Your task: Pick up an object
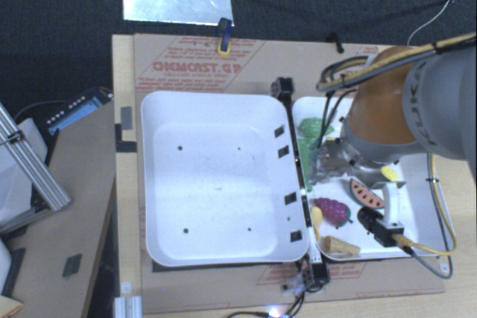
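My gripper [319,166] reaches down into the right bin [419,214], near its left wall, under the grey and orange arm. A green leafy item [308,132] lies just behind the gripper, partly hidden by the arm. In front of the gripper lie a bunch of purple grapes [333,211], a watermelon slice [367,194], a small yellow banana [316,219] and a tan wedge [340,246]. A yellow piece [389,173] peeks out beside the wrist. Nothing visibly sits in the gripper.
The left bin [216,175] stands beside the right one, with a black divider with clips [292,160] between them. Cardboard [197,67] lies beneath both bins. A yellow clamp [223,37] sits at the cardboard's far edge.
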Controlling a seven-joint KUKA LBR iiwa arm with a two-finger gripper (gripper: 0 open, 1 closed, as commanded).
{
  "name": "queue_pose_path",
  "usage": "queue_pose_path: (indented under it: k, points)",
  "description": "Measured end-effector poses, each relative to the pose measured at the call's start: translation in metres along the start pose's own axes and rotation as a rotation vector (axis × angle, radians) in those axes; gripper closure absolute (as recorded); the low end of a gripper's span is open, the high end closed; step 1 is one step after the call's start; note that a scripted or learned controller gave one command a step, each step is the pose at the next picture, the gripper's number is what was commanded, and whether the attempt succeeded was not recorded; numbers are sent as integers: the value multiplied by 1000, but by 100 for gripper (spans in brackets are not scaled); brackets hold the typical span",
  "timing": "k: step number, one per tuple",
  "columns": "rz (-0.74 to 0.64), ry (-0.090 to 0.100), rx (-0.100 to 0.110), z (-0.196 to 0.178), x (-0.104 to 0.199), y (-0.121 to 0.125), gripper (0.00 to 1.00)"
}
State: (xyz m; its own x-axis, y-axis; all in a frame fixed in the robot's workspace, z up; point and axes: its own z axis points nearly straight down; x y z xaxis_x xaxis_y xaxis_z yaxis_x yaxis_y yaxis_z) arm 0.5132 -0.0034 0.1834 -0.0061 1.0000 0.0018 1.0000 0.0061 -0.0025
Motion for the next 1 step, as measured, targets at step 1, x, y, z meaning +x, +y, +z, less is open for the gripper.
queue_pose_path:
  k: [1]
  points:
    - [-3,0,-6,-43,43,-27,100]
